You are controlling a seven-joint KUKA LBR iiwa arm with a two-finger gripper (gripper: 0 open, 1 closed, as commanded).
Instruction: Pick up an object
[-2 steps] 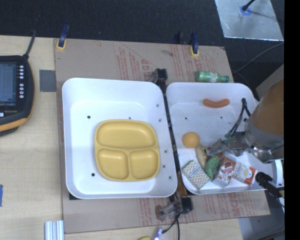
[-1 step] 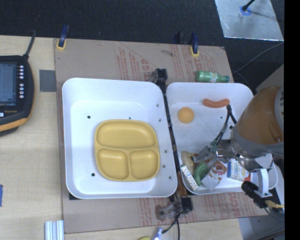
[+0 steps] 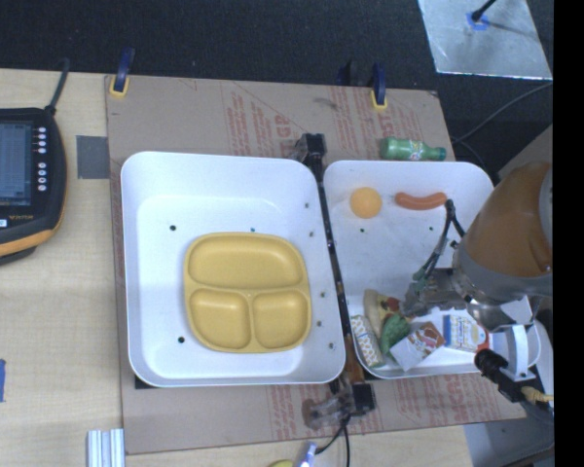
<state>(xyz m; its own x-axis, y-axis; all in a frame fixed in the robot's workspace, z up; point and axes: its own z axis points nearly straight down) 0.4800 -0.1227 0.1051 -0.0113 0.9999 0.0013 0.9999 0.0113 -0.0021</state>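
I see the gripper low over the packets in the right bin; finger state: I cannot tell.

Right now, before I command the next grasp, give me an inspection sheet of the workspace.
Surface: cardboard sheet under two white bins.
Job's things: orange ball and sausage at right bin's far end; packets pile at near end.
Clutter: yellow divided tray in left bin; green bottle outside bins.
End effector: above the pile; finger state unclear.
Cables: nothing seen.
Surroundings: teach pendant far left.
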